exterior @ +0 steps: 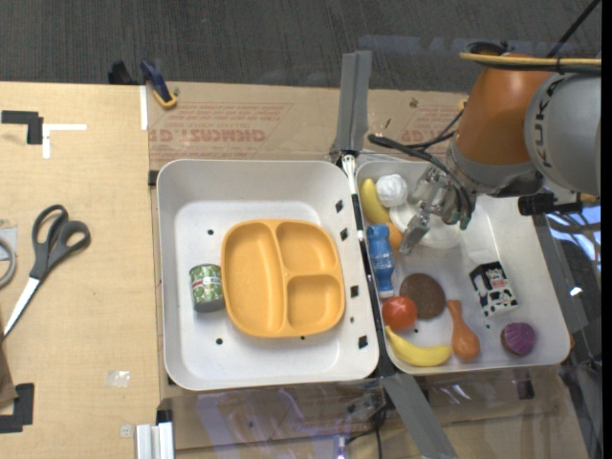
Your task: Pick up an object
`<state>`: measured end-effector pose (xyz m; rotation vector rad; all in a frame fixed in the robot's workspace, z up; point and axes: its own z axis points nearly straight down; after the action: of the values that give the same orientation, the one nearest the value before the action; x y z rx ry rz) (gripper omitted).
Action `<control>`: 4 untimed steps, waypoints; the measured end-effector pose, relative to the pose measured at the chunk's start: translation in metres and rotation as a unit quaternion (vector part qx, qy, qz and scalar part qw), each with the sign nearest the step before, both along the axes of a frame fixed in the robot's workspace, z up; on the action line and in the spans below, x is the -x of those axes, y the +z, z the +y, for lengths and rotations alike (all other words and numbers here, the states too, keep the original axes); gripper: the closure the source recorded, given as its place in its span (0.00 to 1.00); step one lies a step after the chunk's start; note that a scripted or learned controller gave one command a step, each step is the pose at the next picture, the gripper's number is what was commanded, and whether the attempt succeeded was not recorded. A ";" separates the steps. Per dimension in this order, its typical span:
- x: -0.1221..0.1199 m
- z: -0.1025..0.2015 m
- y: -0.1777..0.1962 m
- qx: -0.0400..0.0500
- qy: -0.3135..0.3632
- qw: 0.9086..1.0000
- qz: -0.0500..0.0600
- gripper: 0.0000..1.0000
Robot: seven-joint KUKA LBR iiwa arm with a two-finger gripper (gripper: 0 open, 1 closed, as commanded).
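While the arm [535, 122] is reaching in from the right, the gripper [421, 226] is hanging tilted over the right bin [545, 285], near a white ball [391, 190]; fingers spread or pinched, cannot tell, nothing seen between them. Around it are lying a blue bottle [381, 256], two bananas [417, 350], tomato [400, 312], brown disc [422, 295], orange gourd [462, 333], purple ball [517, 338], cow-print toy [492, 290]. Left bin [182, 352] is holding a yellow tray [283, 277] and green can [206, 287]. Scissors [43, 256] are lying on the bench. Cardboard print unreadable.
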<state>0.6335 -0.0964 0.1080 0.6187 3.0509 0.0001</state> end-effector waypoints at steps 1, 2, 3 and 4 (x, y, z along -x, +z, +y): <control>0.008 -0.070 -0.011 -0.002 -0.064 0.998 0.006 0.00; 0.050 -0.013 -0.011 -0.003 -0.064 0.998 0.008 0.00; 0.063 -0.003 -0.012 -0.004 -0.139 0.990 0.006 0.00; 0.069 0.000 -0.012 -0.006 -0.202 0.979 0.005 0.00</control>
<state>0.5642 -0.0963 0.0964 1.2283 2.8754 0.0068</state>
